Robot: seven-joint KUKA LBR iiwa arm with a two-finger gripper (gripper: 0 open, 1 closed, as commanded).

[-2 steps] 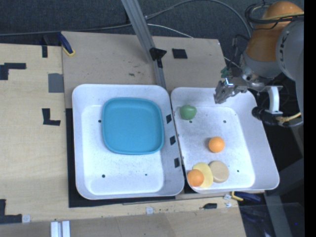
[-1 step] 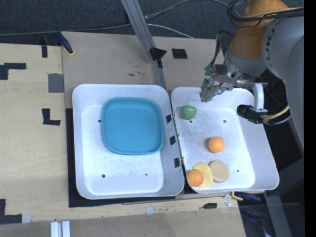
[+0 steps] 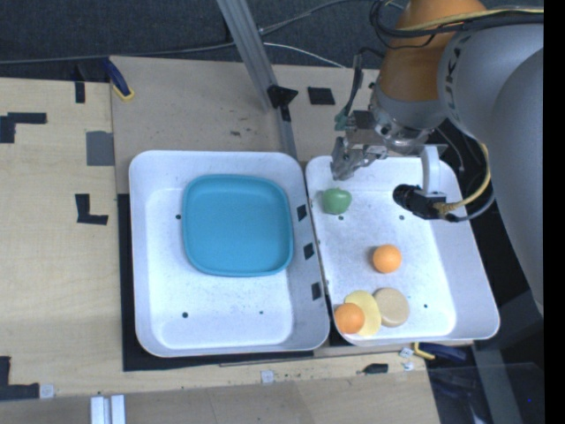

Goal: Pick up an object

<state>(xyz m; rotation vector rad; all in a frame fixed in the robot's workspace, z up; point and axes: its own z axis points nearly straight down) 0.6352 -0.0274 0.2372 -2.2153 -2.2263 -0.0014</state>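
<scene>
Hovering right above the green object point(image 3: 335, 201), near the back-left corner of the right bin point(image 3: 459, 316), tool point(image 3: 346, 168) sitting just over it and slightly toward the back. Can't tell if the tool is open or closed from this angle, too dark and small. Nothing visibly held, so calling it a pre-grasp.

Tips for doing this bit well:

- Line up first. Looks a touch offset from the green object's middle, so best to nudge toward the front before dropping.
- Watch the bin wall. Green object sits close to the left wall and the divide next to the left bin point(image 3: 150, 263), so little room on that side. Better to orient the closing direction along the wall, not into it.
- Go straight down, slowly. Rounded thing, probably rolls or squirts out if clipped on one edge.
- Close around the widest part, not the top, then lift straight up and check it actually came along.

Other options if this one slips: orange ball point(image 3: 386, 258) mid-bin, well apart from everything, easy target. Front cluster is worse: another orange piece point(image 3: 349, 318) touching a yellow disc point(image 3: 367, 314) and a tan disc point(image 3: 392, 306), all crowded together. Blue plate point(image 3: 237, 224) in the left bin looks flat and wide, likely a pain to grab.
</scene>
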